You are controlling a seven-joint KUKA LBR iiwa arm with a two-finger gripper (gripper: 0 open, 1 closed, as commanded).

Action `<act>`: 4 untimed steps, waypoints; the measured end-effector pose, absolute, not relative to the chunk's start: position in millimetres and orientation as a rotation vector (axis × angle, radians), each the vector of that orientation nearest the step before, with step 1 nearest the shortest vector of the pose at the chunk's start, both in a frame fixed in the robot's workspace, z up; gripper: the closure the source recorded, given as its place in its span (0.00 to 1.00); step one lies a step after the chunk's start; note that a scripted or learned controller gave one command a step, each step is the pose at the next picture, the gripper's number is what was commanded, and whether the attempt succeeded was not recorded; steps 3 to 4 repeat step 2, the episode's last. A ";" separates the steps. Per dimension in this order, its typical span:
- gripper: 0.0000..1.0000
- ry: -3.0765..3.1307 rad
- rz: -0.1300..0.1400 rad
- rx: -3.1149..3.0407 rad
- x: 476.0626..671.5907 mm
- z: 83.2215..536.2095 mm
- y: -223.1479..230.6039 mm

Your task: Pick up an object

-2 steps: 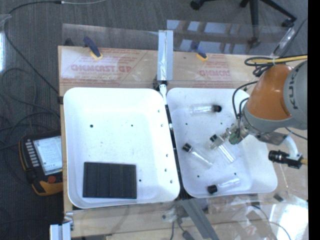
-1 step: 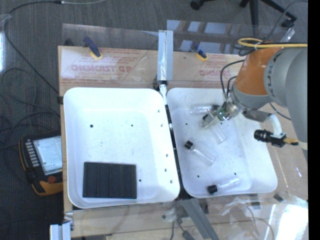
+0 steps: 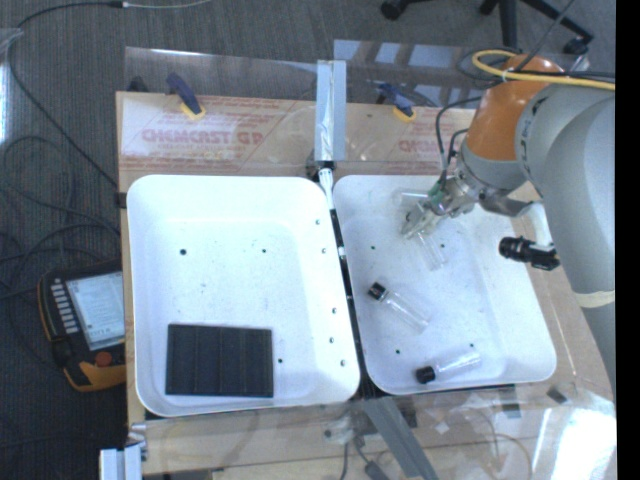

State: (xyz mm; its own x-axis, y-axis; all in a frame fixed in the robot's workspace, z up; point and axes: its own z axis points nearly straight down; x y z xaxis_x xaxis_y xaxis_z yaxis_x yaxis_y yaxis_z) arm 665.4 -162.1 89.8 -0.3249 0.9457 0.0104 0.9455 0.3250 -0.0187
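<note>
Your hand (image 3: 420, 218) hovered splayed over the right white bin (image 3: 520, 358); you needed to drop squarely over that clear black-capped tube (image 3: 397, 305).

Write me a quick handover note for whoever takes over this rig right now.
Gripper: low over the upper part of the right bin; grip state unclear, nothing seen held.
Right bin: one clear vial with a black cap near the middle, another capped vial near the front edge.
Left bin: a flat black ribbed pad in the front corner.
Done: no pick confirmed.
Left: grasp and lift one object.
</note>
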 end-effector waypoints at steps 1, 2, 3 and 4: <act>1.00 -2.580 0.002 -1.796 668.6 146.4 -109.7; 1.00 -2.617 0.003 -1.740 668.4 183.8 -39.8; 1.00 -2.617 0.003 -1.740 668.4 183.8 -39.8; 1.00 -2.617 0.003 -1.740 668.4 183.8 -39.8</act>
